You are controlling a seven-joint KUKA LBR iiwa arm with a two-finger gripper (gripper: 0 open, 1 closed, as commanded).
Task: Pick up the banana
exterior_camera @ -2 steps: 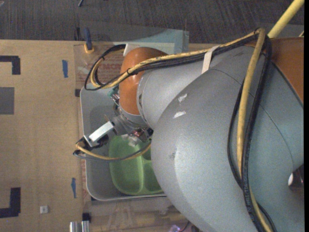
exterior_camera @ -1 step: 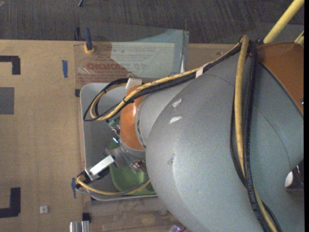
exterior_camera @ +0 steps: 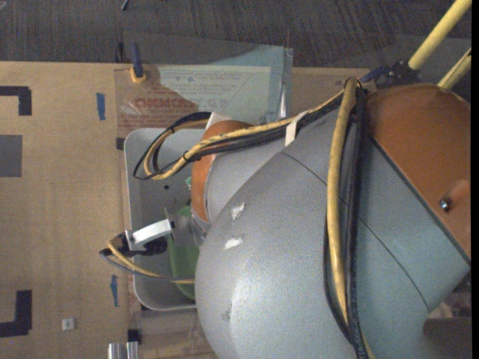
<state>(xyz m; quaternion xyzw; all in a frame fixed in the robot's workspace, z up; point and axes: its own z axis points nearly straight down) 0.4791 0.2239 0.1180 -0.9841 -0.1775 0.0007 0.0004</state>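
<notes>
Arm (exterior_camera: 299, 238) covers most of one white bin (exterior_camera: 142, 200); one green object (exterior_camera: 182, 256) beside it. Gripper state: cannot tell.

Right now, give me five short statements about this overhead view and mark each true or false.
1. The grey arm covers most of the right half of the view. True.
2. A yellow and black cable runs along the arm. True.
3. The banana lies in plain sight on the cardboard. False: the arm hides most of the white bin, and I cannot make out a banana anywhere.
4. The bin's visible part sits left of the arm. True.
5. The cardboard surface carries red tape marks. False: its small tape marks are blue.
</notes>
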